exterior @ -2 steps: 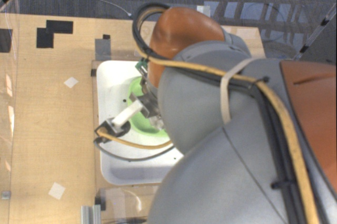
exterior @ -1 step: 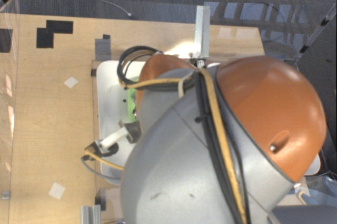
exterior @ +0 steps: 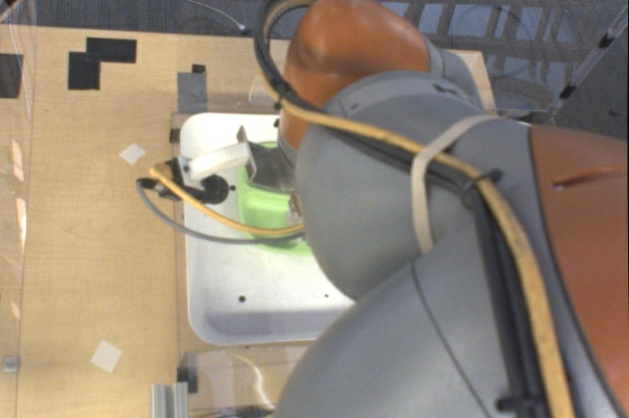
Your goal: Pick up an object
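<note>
A light green object (exterior: pixel 261 208) lies in the upper middle of the white bin (exterior: pixel 234 310). My gripper (exterior: pixel 263 170) hangs directly over the green object's far edge, its dark body partly hidden under the grey arm (exterior: pixel 413 239). Whether it touches the object is hidden from me. A white block (exterior: pixel 212 161) on the gripper's side juts left, and yellow and grey cables (exterior: pixel 197 200) loop from it across the bin. The arm's bulk covers the right part of this bin.
The wooden bench (exterior: pixel 88 249) stretches left of the bin with black markers (exterior: pixel 98 60) and small tape squares (exterior: pixel 106 356). A clear wall (exterior: pixel 18 62) stands along the left edge. The orange band (exterior: pixel 354 42) rises over the bin's far rim.
</note>
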You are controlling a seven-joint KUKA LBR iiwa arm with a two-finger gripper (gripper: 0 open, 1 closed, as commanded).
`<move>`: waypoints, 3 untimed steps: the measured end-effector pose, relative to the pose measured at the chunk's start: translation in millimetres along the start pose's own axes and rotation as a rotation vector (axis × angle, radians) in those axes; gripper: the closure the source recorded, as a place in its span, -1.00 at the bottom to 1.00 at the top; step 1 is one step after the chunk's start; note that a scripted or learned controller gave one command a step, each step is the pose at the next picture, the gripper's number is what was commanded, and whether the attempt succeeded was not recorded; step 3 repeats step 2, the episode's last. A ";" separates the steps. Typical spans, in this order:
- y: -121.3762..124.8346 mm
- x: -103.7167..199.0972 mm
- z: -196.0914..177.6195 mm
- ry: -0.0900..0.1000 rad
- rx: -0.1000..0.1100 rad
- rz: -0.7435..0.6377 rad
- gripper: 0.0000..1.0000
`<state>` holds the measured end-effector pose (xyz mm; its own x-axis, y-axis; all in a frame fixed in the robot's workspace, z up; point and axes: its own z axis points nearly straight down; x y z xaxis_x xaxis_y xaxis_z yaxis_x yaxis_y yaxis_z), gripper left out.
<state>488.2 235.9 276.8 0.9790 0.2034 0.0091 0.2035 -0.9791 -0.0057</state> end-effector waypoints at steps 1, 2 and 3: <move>1.8 -2.9 66.7 -0.012 -0.008 0.002 1.00; 5.2 17.3 4.6 -0.009 -0.004 -0.536 1.00; 5.2 17.3 4.6 -0.009 -0.004 -0.536 1.00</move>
